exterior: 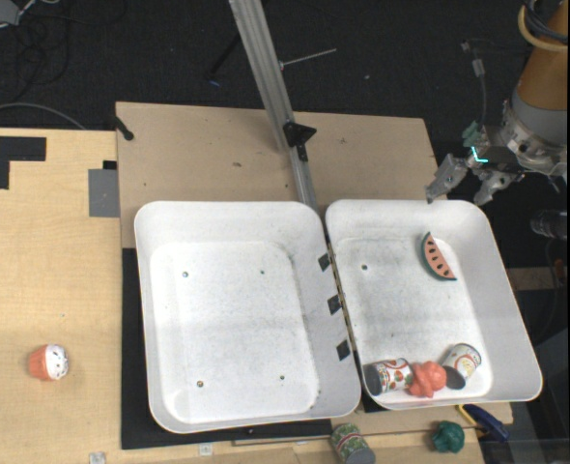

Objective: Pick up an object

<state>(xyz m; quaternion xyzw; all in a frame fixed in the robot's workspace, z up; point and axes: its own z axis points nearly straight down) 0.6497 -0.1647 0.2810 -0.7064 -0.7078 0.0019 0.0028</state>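
Note:
In the right bin [401, 298] a watermelon slice [438, 257] lies near the far right side. Along that bin's near edge sit a small can with a red label [389, 375], a red-orange toy [426, 379] and a tipped can [462, 363]. My gripper [467, 182] hangs above the bin's far right corner, open, with nothing between its two spread fingers. It is well away from the watermelon slice and far from the cans.
The left bin [229, 317] adjoins the right one. A slanted metal rail [270, 75] rises behind the bins. An orange and white ball [47, 362] rests on the wooden bench at left. A can [348, 442] and a green object [448, 437] lie outside the bins' near edge.

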